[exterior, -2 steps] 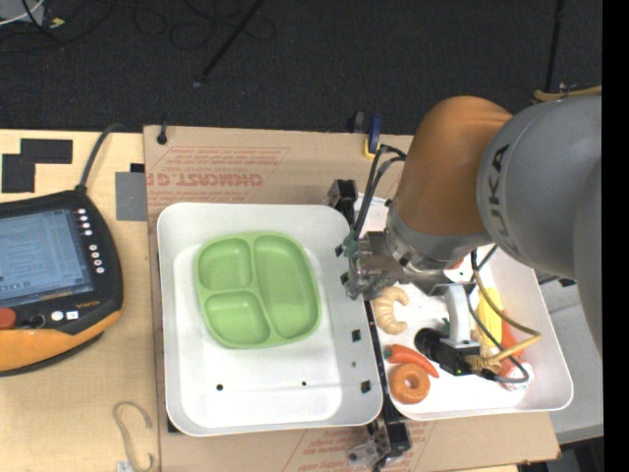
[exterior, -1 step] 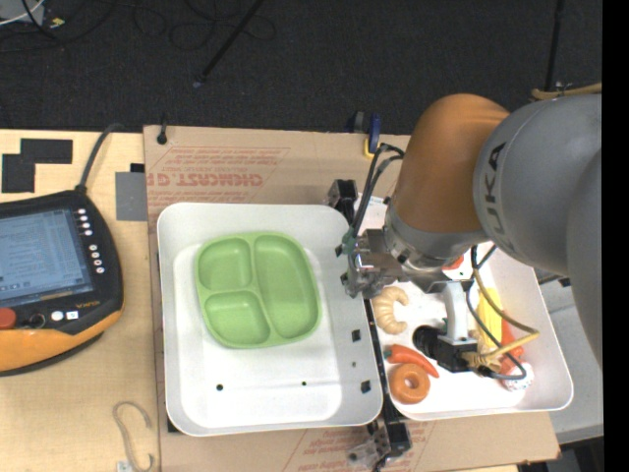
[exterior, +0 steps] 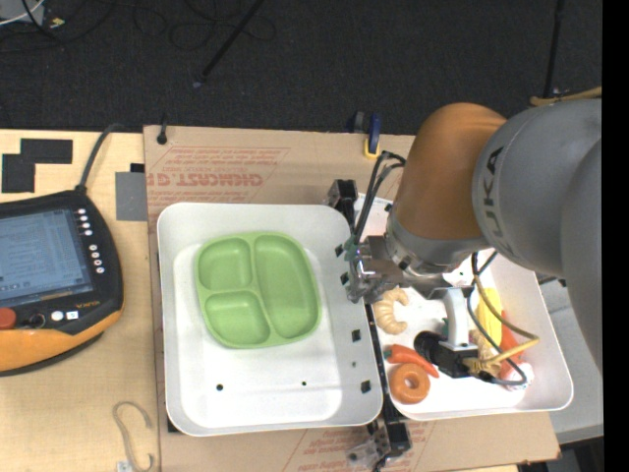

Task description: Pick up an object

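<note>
The teach pendant (exterior: 44,273), orange and dark grey with a lit screen, lies on the tabletop (exterior: 59,401) at the far left. A metal hook (exterior: 133,433) lies near the front edge, below the pendant. A cardboard sheet (exterior: 226,170) with red print lies under both bins.

The left bin (exterior: 187,382) is white and shallow. It holds a green divided plate (exterior: 258,290) with three compartments, lying flat in the rear half of the bin.

The arm (exterior: 521,195) reaches in from the right, and its orange band hangs over the rear left part of the right bin (exterior: 552,386). The gripper (exterior: 366,269) sits below the wrist, at the wall where the two bins meet. The wrist covers most of it, so whether it is released or clenched cannot be told, and no item is seen in its grasp.

The loose items lie in the right bin:
- A tan curled toy (exterior: 393,309), pale, ridged and bent into a crescent, lies near the left wall, just beside the gripper.
- An orange-red toy carrot (exterior: 409,354), long and narrow, lies in front of the tan curled toy.
- An orange ring (exterior: 410,385) lies at the front left corner, just beside the carrot.
- A yellow curved item (exterior: 488,311) lies further right, partly covered by the arm.
</note>
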`<state>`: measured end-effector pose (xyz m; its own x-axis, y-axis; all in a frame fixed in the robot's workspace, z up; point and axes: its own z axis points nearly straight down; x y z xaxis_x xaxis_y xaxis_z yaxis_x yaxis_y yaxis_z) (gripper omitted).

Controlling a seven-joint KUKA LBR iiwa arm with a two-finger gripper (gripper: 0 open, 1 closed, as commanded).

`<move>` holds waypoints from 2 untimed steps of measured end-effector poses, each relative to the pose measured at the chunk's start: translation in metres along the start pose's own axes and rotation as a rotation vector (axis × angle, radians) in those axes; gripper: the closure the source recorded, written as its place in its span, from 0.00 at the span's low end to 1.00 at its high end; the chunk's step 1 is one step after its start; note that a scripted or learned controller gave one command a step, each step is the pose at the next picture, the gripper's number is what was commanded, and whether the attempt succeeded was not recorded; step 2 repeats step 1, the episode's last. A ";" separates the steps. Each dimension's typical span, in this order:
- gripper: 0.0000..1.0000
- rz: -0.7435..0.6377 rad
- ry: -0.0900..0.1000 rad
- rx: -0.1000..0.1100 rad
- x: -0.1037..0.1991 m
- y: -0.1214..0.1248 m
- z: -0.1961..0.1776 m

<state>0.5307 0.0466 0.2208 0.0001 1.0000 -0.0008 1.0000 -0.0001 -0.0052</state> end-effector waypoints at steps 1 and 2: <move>1.00 0.000 0.002 -0.003 0.012 0.004 -0.014; 1.00 0.000 0.002 -0.003 0.012 0.004 -0.014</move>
